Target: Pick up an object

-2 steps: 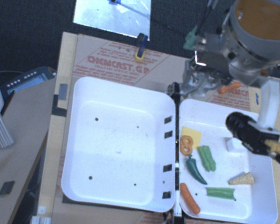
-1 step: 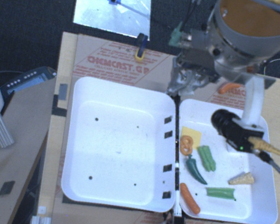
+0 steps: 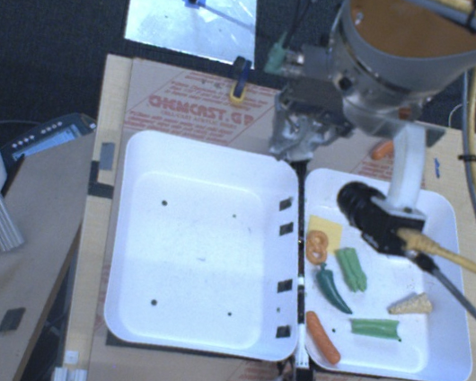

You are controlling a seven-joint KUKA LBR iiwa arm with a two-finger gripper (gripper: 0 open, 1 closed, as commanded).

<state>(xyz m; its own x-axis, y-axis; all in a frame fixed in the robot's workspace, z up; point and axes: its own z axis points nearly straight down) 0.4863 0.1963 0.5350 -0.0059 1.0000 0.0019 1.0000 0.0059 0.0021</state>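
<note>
Hovering above bins' far rim, fingers (image 3: 299, 144) hold nothing visible.

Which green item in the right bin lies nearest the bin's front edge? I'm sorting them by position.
The green piece lying flat and sideways, beside the tan wedge. The ridged green one and dark green pepper sit farther back, by the divider.

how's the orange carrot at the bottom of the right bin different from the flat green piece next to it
The carrot is orange and rounded like a thick rod; the green piece is green and flatter. The carrot lies on a diagonal near the bin's left wall; the green piece lies nearly level, farther right. Both rest on the right bin floor, apart from each other.
</note>
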